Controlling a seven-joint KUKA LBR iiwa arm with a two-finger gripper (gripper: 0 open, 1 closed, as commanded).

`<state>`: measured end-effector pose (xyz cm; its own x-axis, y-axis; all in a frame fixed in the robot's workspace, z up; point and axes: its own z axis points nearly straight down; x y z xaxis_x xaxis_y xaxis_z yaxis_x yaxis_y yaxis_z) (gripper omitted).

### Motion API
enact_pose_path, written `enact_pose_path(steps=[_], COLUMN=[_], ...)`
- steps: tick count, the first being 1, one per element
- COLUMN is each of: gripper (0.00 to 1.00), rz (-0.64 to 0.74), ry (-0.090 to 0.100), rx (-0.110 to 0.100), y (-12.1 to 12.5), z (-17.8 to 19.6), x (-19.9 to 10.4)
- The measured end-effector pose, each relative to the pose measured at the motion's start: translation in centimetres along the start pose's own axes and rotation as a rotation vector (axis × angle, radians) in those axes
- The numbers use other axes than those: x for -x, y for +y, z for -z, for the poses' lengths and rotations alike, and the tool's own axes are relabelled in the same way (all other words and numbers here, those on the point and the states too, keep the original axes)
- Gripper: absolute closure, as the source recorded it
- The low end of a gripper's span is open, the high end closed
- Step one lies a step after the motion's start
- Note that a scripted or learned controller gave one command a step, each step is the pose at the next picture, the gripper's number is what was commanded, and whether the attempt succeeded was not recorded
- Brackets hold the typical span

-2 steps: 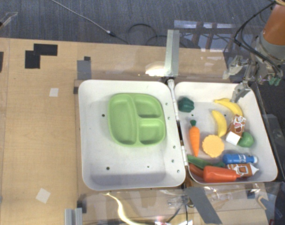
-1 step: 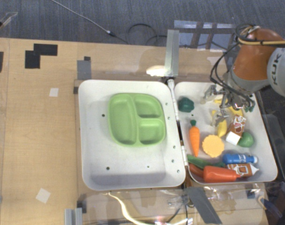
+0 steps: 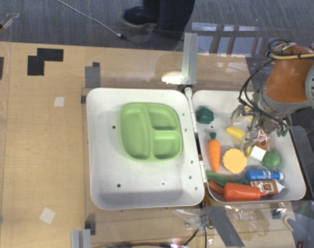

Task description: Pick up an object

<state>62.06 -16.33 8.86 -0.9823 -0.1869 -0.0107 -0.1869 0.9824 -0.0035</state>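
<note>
Gripper point(image 3: 256, 137) hangs low in the right white bin point(image 3: 299, 182), just beside the small yellow plastic banana point(image 3: 235, 133); we cannot tell its state. We judge the banana light, rigid, slick (grip across its middle).

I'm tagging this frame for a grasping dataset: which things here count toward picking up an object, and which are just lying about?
Part of the job:
gripper
right bin of toys: yellow banana, carrot, yellow disc, green ball, dark green piece, bottle

Lying about:
left bin
green divided plate
</note>
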Motion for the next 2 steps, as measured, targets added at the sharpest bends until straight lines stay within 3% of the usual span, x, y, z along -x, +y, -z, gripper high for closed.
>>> enact_pose_path(steps=[1, 2], gripper=[0.00, 0.00], rz=[-0.075, -0.184], ry=[-0.003, -0.004], rx=[0.000, 0.000], y=[5.1, 1.5], z=[0.2, 0.2], x=[-4.6, -7.8])
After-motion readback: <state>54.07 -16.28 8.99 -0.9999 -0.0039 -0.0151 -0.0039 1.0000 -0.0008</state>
